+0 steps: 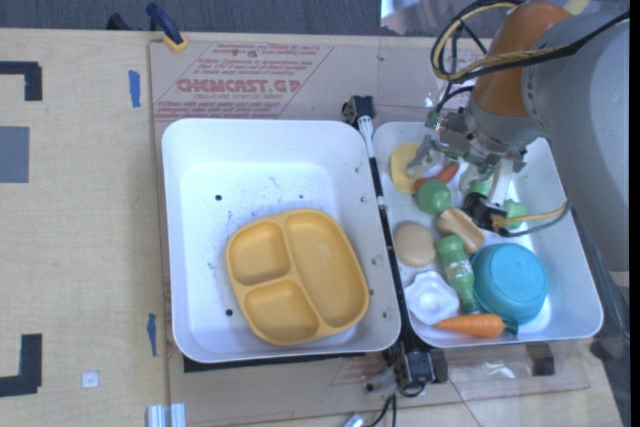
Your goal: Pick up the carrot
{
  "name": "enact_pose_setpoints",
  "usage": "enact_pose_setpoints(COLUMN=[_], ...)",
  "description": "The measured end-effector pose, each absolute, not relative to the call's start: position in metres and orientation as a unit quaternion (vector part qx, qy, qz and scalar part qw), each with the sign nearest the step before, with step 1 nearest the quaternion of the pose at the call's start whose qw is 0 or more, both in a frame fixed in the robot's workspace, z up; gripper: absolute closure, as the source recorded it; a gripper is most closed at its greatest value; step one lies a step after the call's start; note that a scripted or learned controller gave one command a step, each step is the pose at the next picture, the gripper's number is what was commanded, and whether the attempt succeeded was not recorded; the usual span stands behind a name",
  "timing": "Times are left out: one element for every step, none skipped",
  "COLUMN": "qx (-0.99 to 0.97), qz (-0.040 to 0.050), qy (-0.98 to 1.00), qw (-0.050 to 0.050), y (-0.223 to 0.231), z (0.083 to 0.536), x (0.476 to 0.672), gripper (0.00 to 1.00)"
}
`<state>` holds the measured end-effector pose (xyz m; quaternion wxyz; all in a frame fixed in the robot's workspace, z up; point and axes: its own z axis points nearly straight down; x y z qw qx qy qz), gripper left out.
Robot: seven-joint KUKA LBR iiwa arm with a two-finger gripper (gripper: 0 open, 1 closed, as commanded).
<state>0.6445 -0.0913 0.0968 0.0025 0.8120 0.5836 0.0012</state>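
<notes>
1. Orange carrot [470,324] lies flat at the lower edge of the right bin [572,245], low right of the frame, green end toward the right. It touches or nearly touches the blue bowl [509,282] just above it and sits just right of a white egg-like piece [430,298].
2. Pincer [452,158] is low over the upper part of the same bin, among a yellow piece [404,164], a green ball [433,197] and a small reddish item [445,173]. Cables and the wrist blur its tips; cannot tell how far it is parted or whether anything sits in it.
3. Risk: wrong pick. Pincer is well apart from the carrot, and the reddish item by it is close in colour. A closure up there would likely take that or the green ball.
4. Risk: crowding. Bowl, green bottle [455,262] and bin wall hem the carrot; one fingertip may land on the bowl rim and shove rather than straddle.
5. Risk: slip. Carrot looks smooth and tapered; a grip near the thin end could squirt it out.
6. Left bin [200,215] with yellow divided plate [295,275] looks uninvolved.
</notes>
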Motion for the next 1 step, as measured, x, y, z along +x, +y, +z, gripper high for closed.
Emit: enact_pose_setpoints(qx=[0.872], qz=[0.0025], qy=[0.489], qw=[0.001], y=[-0.0003], z=[0.1872], x=[0.6634], gripper=[0.00])
